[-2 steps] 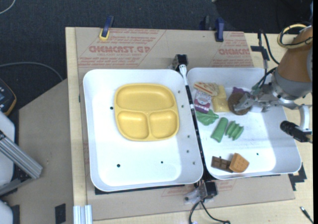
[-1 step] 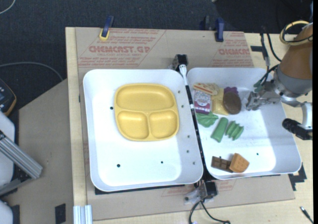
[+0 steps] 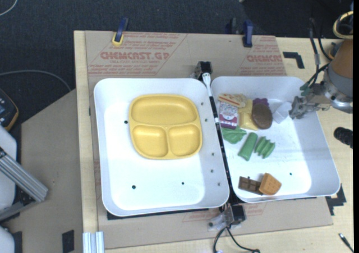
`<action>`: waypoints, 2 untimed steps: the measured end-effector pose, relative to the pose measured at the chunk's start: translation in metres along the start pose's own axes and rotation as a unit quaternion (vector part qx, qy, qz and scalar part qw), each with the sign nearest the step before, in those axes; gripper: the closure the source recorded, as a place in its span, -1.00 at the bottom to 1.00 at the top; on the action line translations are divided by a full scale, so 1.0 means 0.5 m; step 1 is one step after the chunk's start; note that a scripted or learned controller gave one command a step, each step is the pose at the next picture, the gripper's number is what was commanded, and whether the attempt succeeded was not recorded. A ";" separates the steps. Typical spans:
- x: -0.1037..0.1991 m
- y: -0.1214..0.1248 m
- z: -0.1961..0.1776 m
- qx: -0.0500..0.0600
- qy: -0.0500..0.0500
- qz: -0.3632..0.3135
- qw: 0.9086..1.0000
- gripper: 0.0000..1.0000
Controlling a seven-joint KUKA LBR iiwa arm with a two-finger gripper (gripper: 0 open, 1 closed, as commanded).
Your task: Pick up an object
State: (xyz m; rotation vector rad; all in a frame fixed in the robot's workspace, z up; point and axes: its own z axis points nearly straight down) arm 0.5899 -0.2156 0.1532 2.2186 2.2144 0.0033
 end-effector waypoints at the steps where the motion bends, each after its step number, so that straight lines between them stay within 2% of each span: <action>1: 0.009 0.007 -0.091 -0.001 0.000 -0.002 1.000 1.00; 2: 0.008 0.009 -0.148 0.000 0.000 -0.001 1.000 1.00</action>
